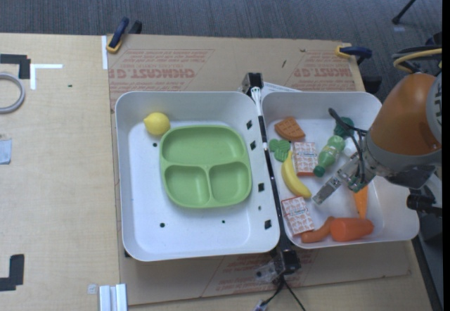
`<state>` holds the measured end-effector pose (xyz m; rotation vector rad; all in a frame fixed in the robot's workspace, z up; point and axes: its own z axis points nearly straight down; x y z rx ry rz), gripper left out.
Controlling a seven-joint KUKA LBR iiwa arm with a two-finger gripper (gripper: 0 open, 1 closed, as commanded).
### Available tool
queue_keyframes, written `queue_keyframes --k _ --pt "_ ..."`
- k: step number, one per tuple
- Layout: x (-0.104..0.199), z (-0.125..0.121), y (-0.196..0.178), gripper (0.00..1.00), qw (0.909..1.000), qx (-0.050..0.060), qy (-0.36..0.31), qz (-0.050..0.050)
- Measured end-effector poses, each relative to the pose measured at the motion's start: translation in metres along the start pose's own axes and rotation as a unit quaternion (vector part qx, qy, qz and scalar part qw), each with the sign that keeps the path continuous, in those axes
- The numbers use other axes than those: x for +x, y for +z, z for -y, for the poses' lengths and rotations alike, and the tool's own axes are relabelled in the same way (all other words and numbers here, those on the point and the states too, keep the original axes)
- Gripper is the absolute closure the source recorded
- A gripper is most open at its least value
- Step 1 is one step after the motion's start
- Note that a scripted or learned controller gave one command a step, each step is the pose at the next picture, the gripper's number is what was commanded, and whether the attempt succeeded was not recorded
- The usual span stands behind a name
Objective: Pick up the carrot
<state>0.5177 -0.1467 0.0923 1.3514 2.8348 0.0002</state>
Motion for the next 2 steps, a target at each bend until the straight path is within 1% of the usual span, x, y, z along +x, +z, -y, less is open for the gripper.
queue_keyframes --k 1,2 --pt "-0.008 0.028 0.000 0.00 0.9950 0.000 -0.100 0.000" --pt "0.001 0.013 0.000 0.00 0.9820 0.000 -0.189 0.000"
